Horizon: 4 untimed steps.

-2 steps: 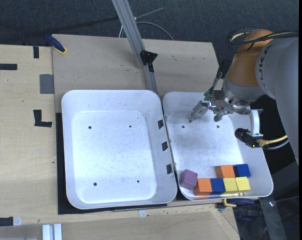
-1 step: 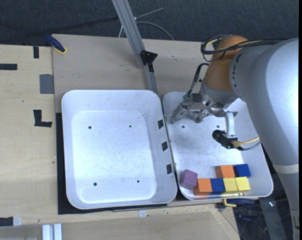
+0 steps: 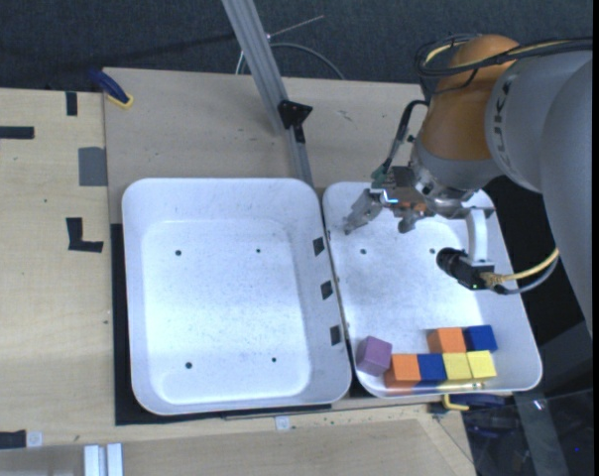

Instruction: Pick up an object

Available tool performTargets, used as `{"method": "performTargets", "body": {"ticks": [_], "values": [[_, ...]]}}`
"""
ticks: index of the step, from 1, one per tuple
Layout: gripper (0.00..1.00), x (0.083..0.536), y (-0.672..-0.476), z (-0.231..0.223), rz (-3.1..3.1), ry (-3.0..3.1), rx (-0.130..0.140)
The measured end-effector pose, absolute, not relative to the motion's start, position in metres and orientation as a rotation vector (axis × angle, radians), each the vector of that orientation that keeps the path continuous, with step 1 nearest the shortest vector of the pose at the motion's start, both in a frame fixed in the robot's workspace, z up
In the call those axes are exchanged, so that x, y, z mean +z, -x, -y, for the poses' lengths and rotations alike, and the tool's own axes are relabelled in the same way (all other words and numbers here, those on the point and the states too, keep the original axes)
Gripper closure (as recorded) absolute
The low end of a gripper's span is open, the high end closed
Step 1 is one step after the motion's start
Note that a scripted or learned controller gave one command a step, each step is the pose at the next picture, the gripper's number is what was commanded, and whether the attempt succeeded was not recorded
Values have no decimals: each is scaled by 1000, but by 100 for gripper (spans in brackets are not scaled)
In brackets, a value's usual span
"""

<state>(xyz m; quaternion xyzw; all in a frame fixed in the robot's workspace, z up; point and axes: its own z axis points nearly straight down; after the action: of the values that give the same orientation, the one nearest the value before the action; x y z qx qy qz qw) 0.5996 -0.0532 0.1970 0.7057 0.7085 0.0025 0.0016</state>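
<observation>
- A purple block (image 3: 375,353) lay tilted at the right bin's near left corner.
- Orange (image 3: 406,367), blue (image 3: 431,367) and yellow (image 3: 457,366) blocks sat in a row just right of it.
- Behind them, an orange (image 3: 445,340) and a blue (image 3: 479,338) block touched.

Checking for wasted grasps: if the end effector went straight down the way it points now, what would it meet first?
Probably just the bare floor of the right bin. The end effector hangs over its upper end, while the coloured blocks sit far off at the near edge. Depth is hard to judge.
</observation>
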Motion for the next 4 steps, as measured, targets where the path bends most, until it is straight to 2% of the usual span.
{"method": "performTargets", "body": {"ticks": [2,3,4], "values": [[0,192,-576,11,-2226,-2220,-3],[0,191,-588,-22,-2229,-2217,-1],[0,192,-578,-49,-2228,-2219,-3]]}}
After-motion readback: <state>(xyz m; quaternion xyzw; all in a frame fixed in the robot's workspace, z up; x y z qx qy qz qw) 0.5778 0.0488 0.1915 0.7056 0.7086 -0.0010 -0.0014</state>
